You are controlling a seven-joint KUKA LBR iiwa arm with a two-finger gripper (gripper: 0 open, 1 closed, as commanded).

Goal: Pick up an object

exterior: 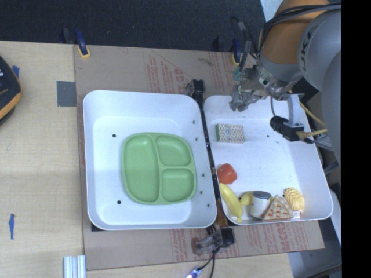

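- We see two white bins side by side on a cardboard sheet (174,62) that covers the tabletop (35,155).
- The left bin (95,155) holds a green tray (158,168) with three compartments, lying flat near the bin's middle.
- The right bin (301,155) holds all the small things.
- A speckled green sponge (231,133) lies near the right bin's far left corner, apart from the other things.
- A red tomato (226,173) sits against the right bin's left wall, about halfway along it.
- A banana (231,200) lies just nearer than the tomato, slanting toward the near left corner.
- Along the near wall we find, from left to right, a small yellow piece (246,198), a metal can (260,204) on its side, a pizza slice (277,209) and a corn cob (294,199); the can and the slice touch.
- The arm (307,39) reaches in from the right, its orange band above the wrist.
- The gripper (239,102) hangs over the far left corner of the right bin, just beyond the sponge and not touching it.
- We cannot tell whether the jaws are spread or pressed together; nothing shows between them.
- Clamps (81,42) sit along the cardboard's far edge, and a black and orange device (7,88) lies at the tabletop's left edge.
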